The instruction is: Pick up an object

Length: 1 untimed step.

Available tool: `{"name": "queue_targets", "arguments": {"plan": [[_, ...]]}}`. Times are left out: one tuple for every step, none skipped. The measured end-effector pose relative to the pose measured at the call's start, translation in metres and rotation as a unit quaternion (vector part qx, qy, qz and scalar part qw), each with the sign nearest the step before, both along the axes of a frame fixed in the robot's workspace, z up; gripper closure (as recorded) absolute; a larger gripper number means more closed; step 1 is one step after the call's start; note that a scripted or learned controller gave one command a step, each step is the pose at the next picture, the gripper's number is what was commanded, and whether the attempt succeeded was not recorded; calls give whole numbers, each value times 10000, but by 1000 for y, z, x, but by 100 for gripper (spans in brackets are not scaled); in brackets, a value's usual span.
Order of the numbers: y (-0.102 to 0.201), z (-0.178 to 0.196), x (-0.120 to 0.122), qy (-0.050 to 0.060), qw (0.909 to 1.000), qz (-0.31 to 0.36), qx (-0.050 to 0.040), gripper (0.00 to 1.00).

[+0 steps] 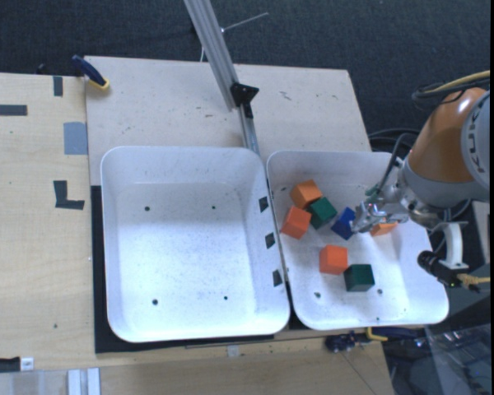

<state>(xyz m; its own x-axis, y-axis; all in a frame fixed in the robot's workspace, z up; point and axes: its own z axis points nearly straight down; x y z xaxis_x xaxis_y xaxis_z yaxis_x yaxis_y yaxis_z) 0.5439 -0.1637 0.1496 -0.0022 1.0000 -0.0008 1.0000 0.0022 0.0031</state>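
Note:
The right bin (412, 303) holds several small cubes. An orange cube (306, 193), a second orange cube (295, 221) and a dark green cube (322, 211) cluster near its left wall. A blue cube (344, 223) lies just left of my gripper (369, 218). Another orange cube (384, 229) peeks out under the gripper's right side. Lower down sit an orange cube (333, 259) and a green cube (360, 277). The gripper is low in the bin, right beside the blue cube, touching or nearly so. Its fingers are too small and blurred to read.
The left bin (115, 245) sits beside the right one, sharing a raised middle rim. A slanted metal bar (218, 48) crosses the bench from the top toward the bins' junction. The arm's grey and orange body (449, 151) fills the right side.

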Motion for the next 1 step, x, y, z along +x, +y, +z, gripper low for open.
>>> {"name": "queue_targets", "arguments": {"plan": [[-7, 60, 6, -11, 10000, -3, -6, 100]]}}
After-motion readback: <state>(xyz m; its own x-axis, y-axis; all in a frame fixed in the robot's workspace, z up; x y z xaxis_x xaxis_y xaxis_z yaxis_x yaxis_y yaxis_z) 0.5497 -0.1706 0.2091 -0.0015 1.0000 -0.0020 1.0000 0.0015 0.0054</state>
